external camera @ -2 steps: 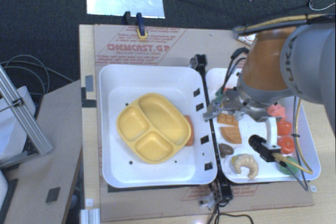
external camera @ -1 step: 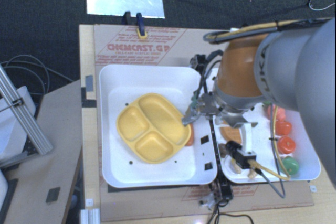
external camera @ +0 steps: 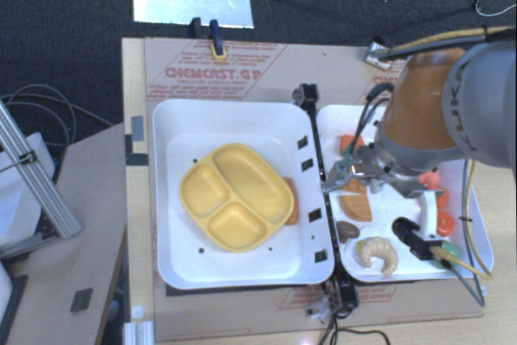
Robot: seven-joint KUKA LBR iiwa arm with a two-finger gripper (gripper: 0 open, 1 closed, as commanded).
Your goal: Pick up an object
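From the camera view, I see the gripper [external camera: 351,174] low over the right bin [external camera: 335,125], close against that bin's left wall, with the arm [external camera: 436,105] hanging above and hiding much of the bin's middle. I cannot tell how far the pincer is open, nor whether it has hold of anything, as the wrist covers it from here. The likeliest thing to take is the orange wedge [external camera: 356,208], lying just below the gripper on the bin floor. A dark lump [external camera: 348,231] sits just beside the wedge, and a croissant [external camera: 378,253] lies near the front rim. To do this well I would come down straight over the wedge and close across its narrow side, so that the lump is not caught with it. The wedge looks flat and may slip, so I would go slowly. Room is tight here. The black clips [external camera: 313,167] on the rim between the bins stand right next to the gripper, and a red-and-white piece [external camera: 429,210] lies on the far side beneath the arm. The only free way out is straight up. The left bin [external camera: 186,133] has bare floor around its yellow divided plate [external camera: 236,196], with an orange piece [external camera: 292,206] peeking out at the plate's right edge.
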